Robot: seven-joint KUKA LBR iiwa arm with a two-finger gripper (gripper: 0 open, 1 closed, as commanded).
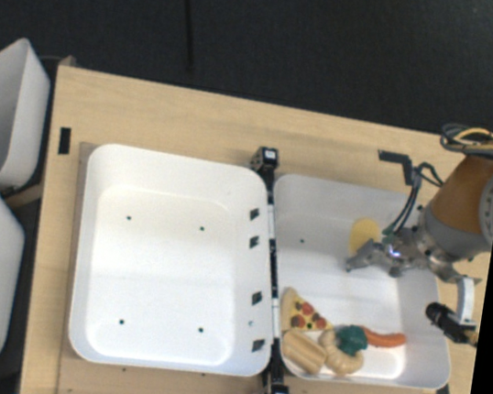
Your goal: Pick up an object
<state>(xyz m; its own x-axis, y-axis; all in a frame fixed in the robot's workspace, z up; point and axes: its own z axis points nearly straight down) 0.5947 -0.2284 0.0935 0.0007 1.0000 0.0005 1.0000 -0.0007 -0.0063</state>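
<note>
Down on the pale wood-grain table [184, 121], two shallow white plastic bins sit side by side, both with rounded corners and smooth, slightly glossy walls. The left bin [90, 250] shows a flat floor dotted with a few small dark marks. Black clips run down the seam where the two bins meet.

Over in the right bin [320, 199], the arm [464, 203] comes in from the right, its orange band rounded and matte above the grey wrist, thin cables looping around it. The end effector [376, 257] is low over the bin floor, metallic grey and angular, and whether it is open or shut I cannot tell from this angle. Just beside it, toward the far wall, lies a pale yellow object [366, 231], soft-edged and rounded; it looks close to the metal, but I can't tell whether they touch.

Along the near edge of the right bin there's a cluster of toy food. A wedge-shaped pizza slice [304, 314] with red spots lies nearest the seam. Below it sits a tan, ridged bread piece [304, 351], loaf-like. Next to that a green lumpy piece [353, 339], then a slim orange carrot shape [385, 338] pointing right. All of these lie well apart from the end effector.
</note>
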